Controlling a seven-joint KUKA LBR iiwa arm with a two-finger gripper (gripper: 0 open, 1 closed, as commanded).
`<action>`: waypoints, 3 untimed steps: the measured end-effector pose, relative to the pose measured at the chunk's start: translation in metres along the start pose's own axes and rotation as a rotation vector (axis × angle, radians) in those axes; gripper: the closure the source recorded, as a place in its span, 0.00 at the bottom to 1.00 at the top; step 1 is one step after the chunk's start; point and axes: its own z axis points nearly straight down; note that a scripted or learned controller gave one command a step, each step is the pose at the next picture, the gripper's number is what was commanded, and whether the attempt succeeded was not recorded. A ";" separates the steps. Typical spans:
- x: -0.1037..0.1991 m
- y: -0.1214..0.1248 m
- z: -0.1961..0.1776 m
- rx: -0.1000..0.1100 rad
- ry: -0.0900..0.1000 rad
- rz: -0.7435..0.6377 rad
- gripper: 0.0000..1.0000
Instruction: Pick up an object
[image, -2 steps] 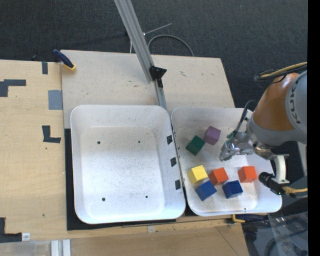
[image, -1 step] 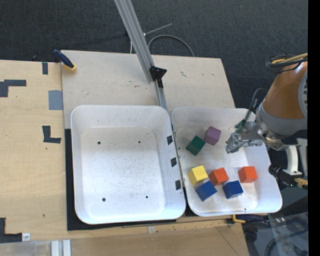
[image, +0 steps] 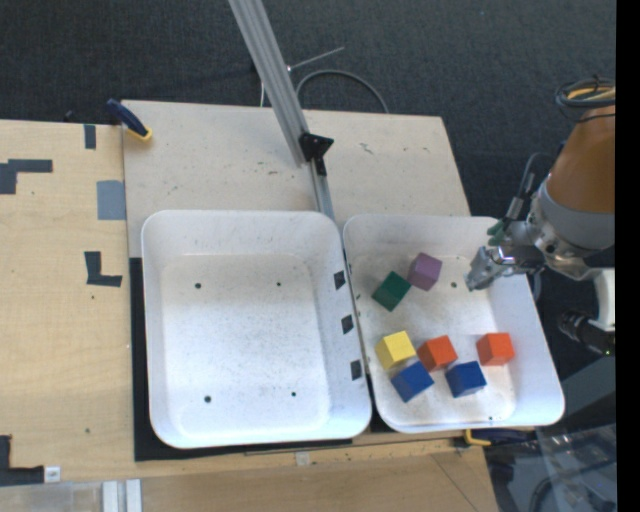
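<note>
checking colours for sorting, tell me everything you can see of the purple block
The purple block is a small cube of matte lilac, looking like painted wood or foam, turned at a slight angle. It sits in the right bin, in its upper part, beside the green block, close to it or just touching. The gripper is to its right, apart from it.
</note>
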 end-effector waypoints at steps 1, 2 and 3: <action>0.044 -0.002 -0.001 0.006 0.002 -0.003 1.00; 0.102 -0.008 -0.005 0.006 0.003 -0.005 1.00; 0.158 -0.019 -0.006 0.007 0.004 -0.006 1.00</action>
